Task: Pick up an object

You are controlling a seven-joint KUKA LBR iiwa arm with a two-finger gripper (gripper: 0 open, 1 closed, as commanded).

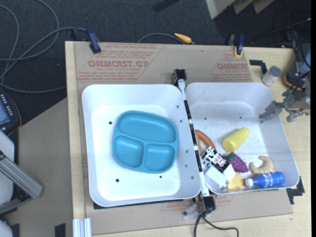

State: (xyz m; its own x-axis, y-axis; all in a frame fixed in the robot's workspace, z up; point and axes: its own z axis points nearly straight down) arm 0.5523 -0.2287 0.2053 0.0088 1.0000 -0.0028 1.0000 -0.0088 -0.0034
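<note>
**Claw parked at the right bin's far right rim, nothing in it**

The claw (280, 110) sits at the right edge of the right bin (232, 94), near its upper right rim, with its grey fingers (269, 111) spread apart and nothing between them. It is well apart from the objects, which are gathered in the bin's near half.

The yellow bottle-shaped toy (235, 138) lies on the bin floor with its long axis on a diagonal, narrow end pointing up and to the right, rounder end down and to the left. Left of it, an orange carrot-like piece (205, 139) runs along the bin's left wall, slanting from upper left to lower right. Below that lie a black-and-white patterned item (213, 158) and a white cup-like piece (215, 178) at the near left corner. A purple grape cluster (238, 162) sits just beside them. A tan croissant-shaped toy (261, 165) curls above a blue bottle (266, 180), which lies almost level along the near wall, white cap pointing left.

The left bin (98, 132) holds a blue divided plate (144, 140). Both bins rest on the worktop (123, 58).
</note>
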